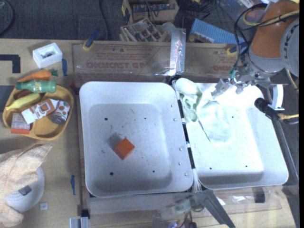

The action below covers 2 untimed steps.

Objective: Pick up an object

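While the arm (273, 37) is seen reaching in at the upper right, its gripper (222, 87) is held over the right bin (247, 165) beside a pale crumpled cloth (190, 96). An orange block (125, 148) is left lying in the left bin (95, 99), lower centre-left.

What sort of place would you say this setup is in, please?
Probably a robotics lab bench for grasping trials: two white bins, the left bin holding an orange block, the grey-and-orange arm over the right bin, and cables and boxes behind.
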{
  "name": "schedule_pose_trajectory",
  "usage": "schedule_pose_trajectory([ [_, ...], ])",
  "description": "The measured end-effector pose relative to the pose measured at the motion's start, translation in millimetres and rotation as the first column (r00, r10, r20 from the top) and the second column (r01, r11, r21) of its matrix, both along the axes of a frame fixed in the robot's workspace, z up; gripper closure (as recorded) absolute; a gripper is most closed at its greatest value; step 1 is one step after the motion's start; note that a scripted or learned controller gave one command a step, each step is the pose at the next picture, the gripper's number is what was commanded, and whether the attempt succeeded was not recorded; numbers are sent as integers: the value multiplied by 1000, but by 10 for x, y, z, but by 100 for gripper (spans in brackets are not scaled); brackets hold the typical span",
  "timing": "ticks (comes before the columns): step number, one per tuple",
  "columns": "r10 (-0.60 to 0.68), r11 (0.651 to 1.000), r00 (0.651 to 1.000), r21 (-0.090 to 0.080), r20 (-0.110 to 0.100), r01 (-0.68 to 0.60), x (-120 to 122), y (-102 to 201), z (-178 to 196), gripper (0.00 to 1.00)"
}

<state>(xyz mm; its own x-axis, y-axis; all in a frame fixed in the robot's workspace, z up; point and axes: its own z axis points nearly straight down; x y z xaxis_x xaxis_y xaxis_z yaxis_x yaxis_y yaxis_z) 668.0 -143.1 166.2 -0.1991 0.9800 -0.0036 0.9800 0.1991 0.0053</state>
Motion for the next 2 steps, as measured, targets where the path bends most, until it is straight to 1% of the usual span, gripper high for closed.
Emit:
schedule_pose_trajectory([
  [1,253,967,967,-1,-8,-253,-6,360,-753,0],
  [2,336,942,942,-1,0,-336,2,664,211,0],
])
